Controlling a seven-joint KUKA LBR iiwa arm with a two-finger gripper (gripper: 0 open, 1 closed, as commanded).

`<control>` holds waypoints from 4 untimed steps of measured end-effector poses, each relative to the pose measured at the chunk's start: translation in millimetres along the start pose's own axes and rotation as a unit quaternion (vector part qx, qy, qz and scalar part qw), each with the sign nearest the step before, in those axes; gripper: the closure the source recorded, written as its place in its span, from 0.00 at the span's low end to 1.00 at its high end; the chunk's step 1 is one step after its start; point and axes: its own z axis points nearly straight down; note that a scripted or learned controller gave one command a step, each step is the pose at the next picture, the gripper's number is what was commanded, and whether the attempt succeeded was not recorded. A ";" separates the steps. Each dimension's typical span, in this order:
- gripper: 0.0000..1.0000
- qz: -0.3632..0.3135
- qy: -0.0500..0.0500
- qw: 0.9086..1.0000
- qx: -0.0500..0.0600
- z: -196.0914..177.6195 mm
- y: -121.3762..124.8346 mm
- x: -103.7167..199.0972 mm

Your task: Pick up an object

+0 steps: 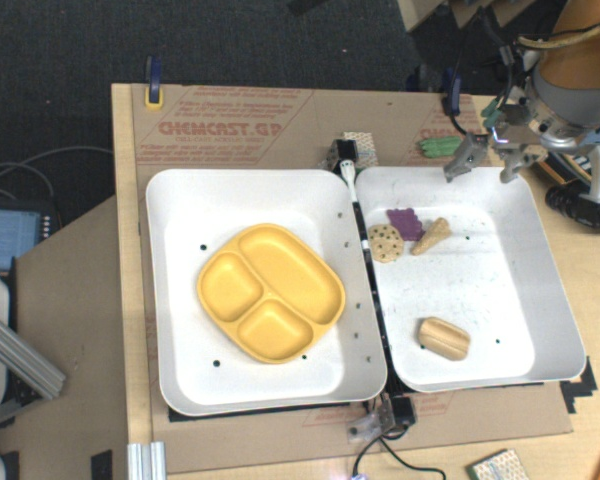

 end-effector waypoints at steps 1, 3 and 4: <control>0.00 0.002 0.011 1.000 0.007 139.5 19.1 -79.5; 0.00 -0.001 0.002 1.000 0.004 151.2 -61.1 44.2; 0.00 0.000 -0.001 1.000 -0.002 147.7 -29.2 37.1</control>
